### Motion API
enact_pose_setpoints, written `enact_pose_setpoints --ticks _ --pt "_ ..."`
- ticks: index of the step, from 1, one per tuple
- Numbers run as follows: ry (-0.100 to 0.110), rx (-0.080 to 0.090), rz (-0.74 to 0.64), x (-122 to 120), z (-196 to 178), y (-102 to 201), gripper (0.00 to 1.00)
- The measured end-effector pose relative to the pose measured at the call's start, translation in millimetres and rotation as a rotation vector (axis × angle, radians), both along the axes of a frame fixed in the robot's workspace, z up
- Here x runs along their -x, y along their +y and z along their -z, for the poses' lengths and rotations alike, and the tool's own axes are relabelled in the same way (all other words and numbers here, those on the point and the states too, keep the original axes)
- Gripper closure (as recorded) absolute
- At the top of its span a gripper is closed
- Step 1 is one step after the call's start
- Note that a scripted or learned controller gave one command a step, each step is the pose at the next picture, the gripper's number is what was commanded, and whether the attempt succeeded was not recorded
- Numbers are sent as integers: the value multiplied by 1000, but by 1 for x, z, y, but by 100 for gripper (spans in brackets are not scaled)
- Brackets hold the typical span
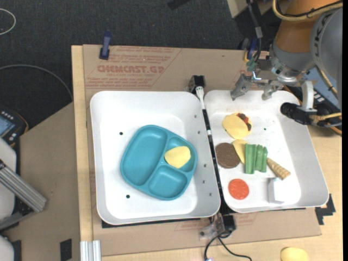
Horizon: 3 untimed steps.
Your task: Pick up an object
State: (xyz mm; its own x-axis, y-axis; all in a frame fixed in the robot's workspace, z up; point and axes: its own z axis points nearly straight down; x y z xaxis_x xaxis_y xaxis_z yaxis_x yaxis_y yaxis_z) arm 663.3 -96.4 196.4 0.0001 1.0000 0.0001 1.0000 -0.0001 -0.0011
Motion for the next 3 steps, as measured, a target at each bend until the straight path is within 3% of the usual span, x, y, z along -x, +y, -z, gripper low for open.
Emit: enact_pose_setpoints --ticks 1,2,3 --pt "-4 0 -1 -1 -11 0 100" --pt "5 -2 3 84 -32 0 100" --pt "8 -4 -6 159 -27 79 100"
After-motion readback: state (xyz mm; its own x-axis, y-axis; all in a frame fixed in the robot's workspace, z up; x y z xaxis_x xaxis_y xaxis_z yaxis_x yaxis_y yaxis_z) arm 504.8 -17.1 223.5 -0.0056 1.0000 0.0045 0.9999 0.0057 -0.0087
